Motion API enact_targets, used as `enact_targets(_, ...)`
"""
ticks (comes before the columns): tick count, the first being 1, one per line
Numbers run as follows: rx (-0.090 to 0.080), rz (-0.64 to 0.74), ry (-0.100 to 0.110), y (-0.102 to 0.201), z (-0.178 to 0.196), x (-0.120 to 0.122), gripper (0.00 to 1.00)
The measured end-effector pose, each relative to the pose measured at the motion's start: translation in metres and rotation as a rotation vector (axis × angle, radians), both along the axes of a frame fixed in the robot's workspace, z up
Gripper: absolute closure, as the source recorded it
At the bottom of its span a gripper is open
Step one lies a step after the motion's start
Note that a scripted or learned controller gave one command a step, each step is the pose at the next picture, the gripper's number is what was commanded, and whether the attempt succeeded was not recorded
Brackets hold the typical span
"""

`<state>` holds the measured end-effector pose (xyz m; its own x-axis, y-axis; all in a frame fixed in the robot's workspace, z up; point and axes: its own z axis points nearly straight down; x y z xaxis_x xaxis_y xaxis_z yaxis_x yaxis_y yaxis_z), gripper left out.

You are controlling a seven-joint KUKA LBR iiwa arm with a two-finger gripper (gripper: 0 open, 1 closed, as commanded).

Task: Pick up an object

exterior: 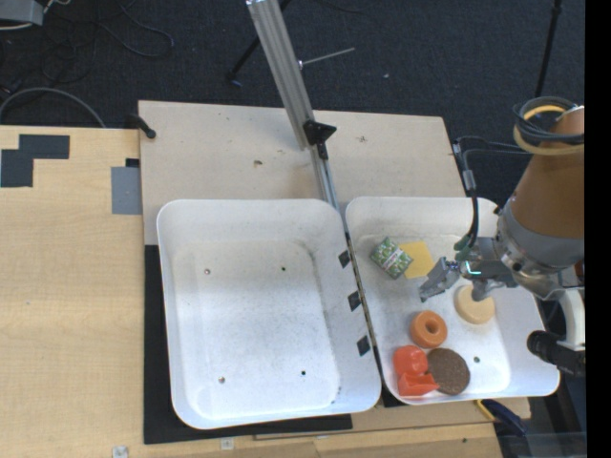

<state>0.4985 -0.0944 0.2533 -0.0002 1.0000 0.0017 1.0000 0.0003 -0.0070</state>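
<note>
Over the right-hand bin [496,375] my gripper [441,282] hangs among the loose items, just beside a yellow block [418,259] and above an orange ring [430,329]. As I judge it, I am at the approach step: nothing lies between my fingers that I can make out, and no object has left the bin floor. Whether my fingers stand spread or pressed together I cannot tell, because the dark metal there blurs into one small shape from this slanted view. The things I might take all sit in this bin: a green patterned cube [389,255] touching the yellow block, a pale cream round piece [474,307] partly under my wrist, the orange ring near the middle, and at the near edge a red block [412,371] touching a brown disc [448,371]. The left-hand bin [250,313] has no part in this try. My next move, I think, calls for choosing one target, centring over it, and descending straight, since the pieces lie close together and a slanted descent could nudge a neighbour. My own arm cuts off part of the cream piece, and the height of my fingertips above the floor is hard to read.
</note>
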Motion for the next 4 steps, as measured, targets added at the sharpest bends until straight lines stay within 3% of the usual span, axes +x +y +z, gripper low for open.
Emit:
enact_targets(1, -0.001, -0.003, -0.003, -0.001, 0.001, 0.000, 0.00)
enact_targets(4, 0.000, -0.001, 0.001, -0.006, -0.134, 0.002, 0.00)
